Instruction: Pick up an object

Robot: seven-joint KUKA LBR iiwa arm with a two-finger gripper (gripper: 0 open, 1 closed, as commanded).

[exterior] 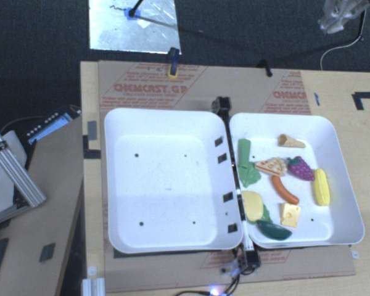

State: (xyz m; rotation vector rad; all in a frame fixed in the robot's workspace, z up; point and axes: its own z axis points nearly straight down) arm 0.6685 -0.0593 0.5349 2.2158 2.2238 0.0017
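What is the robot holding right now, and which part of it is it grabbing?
Nothing. The end effector is up in the far corner, away from the bins, and the toy foods lie in the right bin.

The gripper (340,10) hangs behind the right bin (339,140), where the toys (277,167) lie; the left bin (120,165) adjoins.

A single fixed camera looks down at a slant from above the bench (191,79), far enough back to take in both white bins whole. The left bin (166,180) and right bin (333,140) sit in the lower middle of the view; dark floor (31,36) fills the top and left margins.
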